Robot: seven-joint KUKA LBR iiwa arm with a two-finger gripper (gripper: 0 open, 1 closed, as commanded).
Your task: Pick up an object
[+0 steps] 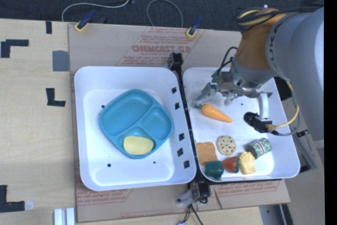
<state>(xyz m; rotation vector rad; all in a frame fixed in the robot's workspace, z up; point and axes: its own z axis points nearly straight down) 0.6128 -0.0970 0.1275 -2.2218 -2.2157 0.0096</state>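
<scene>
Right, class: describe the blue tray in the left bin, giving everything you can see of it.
The blue tray is a light blue divided plate of smooth plastic with rounded corners and low ridges that split it into three compartments. It lies flat and turned at a slant on the floor of the left bin, roughly centred. A pale yellow food piece sits in its near compartment; the other two hold nothing.

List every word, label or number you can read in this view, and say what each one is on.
Red print on the cardboard under the bins: a logo line and smaller lines above it, too blurred to read.
Label on the small can in the right bin: too small to read.
Black marks on the bench: plain shapes, not letters.
Nothing else carries text.
</scene>
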